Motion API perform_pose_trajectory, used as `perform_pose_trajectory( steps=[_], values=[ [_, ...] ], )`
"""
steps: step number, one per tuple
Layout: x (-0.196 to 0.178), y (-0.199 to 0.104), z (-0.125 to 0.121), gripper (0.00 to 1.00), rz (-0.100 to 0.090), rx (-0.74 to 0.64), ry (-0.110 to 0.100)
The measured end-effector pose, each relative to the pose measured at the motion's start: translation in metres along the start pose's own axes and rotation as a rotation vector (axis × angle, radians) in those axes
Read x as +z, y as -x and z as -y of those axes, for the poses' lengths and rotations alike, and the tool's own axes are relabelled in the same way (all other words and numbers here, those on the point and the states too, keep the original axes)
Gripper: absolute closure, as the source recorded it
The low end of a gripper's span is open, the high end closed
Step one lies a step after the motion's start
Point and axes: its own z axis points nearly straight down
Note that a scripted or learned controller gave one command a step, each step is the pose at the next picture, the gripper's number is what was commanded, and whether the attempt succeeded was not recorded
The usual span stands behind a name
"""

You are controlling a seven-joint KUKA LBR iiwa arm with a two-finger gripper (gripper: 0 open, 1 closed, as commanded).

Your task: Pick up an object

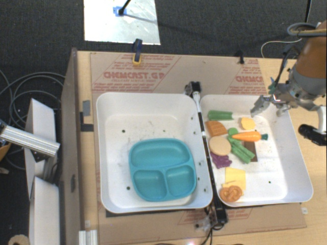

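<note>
The right bin (291,162) holds several toy foods. Among them are an orange carrot (248,136), a green strip (219,115), a brown bread piece (216,128), a round tan slice (220,146), a yellow cheese square (235,177) and a pretzel (231,193). My gripper (269,107) hangs over the bin's back right part, up and to the right of the carrot. It is open, with its fingers spread and nothing between them.
The left bin (117,116) holds a teal divided plate (162,169). A small yellow piece (248,123), green sticks (241,151), a dark brown bar (251,152) and a purple piece (220,161) also lie in the right bin. A black divider (203,137) runs between the bins.
</note>
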Motion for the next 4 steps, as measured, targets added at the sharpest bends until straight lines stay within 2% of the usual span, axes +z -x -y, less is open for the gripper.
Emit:
perform_pose_trajectory(
  steps=[1,2,3,4],
  values=[
    [0.085,-0.014,0.035,0.00,0.005,-0.001,0.017],
    [0.107,-0.048,0.055,0.00,-0.001,-0.002,-0.001],
    [0.105,-0.039,-0.008,0.00,0.001,-0.003,0.007],
    [0.107,-0.047,0.047,0.00,-0.001,0.003,-0.005]
  ],
)
